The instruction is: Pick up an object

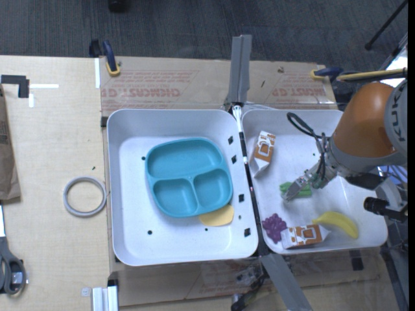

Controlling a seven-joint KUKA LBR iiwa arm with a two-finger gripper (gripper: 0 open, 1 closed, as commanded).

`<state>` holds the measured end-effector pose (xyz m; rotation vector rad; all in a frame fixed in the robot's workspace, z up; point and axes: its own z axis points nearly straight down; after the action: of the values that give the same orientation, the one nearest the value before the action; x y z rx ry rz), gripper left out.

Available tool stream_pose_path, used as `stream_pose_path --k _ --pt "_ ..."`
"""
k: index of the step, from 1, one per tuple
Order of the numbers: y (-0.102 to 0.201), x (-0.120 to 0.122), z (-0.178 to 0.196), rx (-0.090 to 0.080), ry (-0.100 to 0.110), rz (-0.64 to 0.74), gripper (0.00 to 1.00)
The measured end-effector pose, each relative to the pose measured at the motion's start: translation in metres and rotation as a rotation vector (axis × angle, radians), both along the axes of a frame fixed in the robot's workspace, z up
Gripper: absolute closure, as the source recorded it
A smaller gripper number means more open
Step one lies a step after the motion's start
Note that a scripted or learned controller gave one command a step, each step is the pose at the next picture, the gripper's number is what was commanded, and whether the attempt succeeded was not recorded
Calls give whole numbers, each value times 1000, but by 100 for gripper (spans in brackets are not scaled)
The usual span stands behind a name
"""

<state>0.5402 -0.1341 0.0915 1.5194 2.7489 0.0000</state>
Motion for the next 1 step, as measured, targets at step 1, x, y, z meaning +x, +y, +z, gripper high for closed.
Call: stream_pose_path --k 1 --pt "5 28 0 0 0 -53 0"
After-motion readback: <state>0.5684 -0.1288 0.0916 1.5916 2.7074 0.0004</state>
